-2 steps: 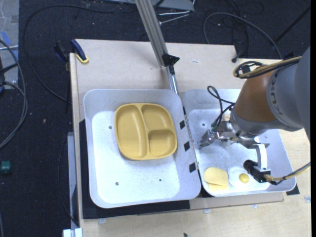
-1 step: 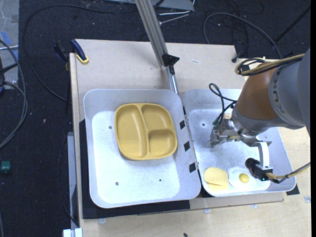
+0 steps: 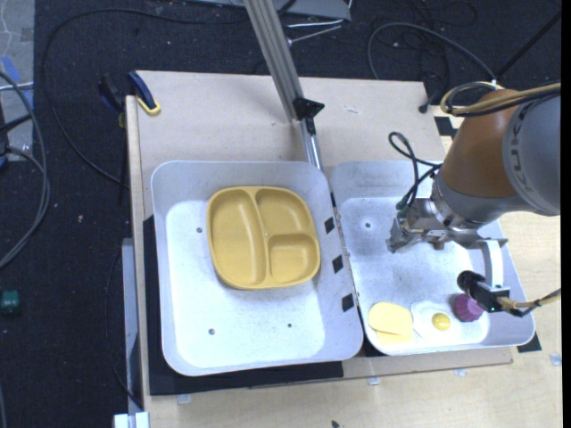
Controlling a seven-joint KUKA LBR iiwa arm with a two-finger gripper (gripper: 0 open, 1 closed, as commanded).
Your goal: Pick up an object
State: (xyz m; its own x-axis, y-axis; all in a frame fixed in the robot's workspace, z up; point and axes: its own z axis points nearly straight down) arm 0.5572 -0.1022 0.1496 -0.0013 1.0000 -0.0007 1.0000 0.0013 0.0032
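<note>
Over the right bin [image 3: 375, 205], my hand [image 3: 403, 235] hangs above bare white floor, near the bin's middle. From this slanted view I cannot tell how the hand is set; it is small, dark, and partly under my wrist. Nothing shows between the tips, so I record no grasp.

Step in hand, by my judgement: approach, before any pick. No object lifted yet.

Candidates, all in the near end of the right bin, apart from the hand:
- pale yellow piece [image 3: 390, 319], flat, by the near left corner.
- white piece with yellow centre [image 3: 435, 319], just beside it; looks like a toy fried egg.
- small purple object [image 3: 466, 308], beside the egg, near the right wall.
- black part with a tan cable [image 3: 482, 290], just above the purple object; likely rig hardware, not a target.

Next move calls for: travel toward the near end of the bin, centre over one piece, then descend. The flat pieces sit low and may be hard to get the tips under; the purple object stands taller and looks like the easier grip, though it is close to the wall.

Surface: left bin [image 3: 178, 266] holds a yellow divided tray [image 3: 263, 236] with three compartments. Both bins rest on a light wooden table [image 3: 214, 105].

Room: dark floor with cables; a metal pole [image 3: 272, 43] slants across the table's far edge.
</note>
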